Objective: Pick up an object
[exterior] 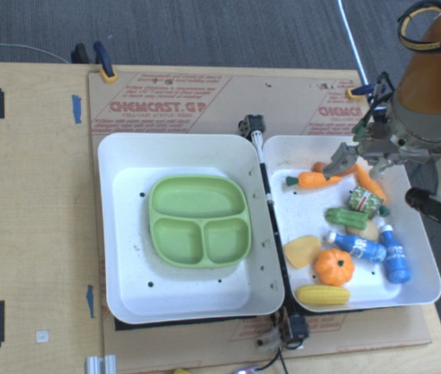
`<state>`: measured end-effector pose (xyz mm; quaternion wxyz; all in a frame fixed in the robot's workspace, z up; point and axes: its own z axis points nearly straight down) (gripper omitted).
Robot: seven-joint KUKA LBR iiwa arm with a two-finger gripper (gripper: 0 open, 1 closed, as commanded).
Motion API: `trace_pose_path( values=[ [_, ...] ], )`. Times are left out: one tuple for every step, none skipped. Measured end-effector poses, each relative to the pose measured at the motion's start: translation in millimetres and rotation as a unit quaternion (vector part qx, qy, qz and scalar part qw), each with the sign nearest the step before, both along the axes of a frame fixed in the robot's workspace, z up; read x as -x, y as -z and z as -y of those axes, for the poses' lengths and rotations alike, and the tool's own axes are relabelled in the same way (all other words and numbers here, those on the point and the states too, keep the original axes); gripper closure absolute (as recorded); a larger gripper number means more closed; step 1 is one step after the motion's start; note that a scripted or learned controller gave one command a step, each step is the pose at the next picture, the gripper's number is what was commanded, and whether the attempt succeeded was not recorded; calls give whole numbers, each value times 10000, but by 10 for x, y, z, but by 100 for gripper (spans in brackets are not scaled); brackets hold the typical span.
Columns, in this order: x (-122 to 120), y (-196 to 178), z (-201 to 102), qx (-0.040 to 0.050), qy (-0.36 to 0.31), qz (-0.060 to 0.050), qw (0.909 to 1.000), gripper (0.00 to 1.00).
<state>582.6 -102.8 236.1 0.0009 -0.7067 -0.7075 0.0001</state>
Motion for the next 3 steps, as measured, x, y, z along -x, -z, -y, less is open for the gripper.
trace_pose_path(
  values=[
    [-399,316,585,15,9,17,10000,0],
    [-471,1395,1042,-22,-14,27,10000,0],
    [-469,1299,1058,0,-13,32,10000,100]
  ],
)
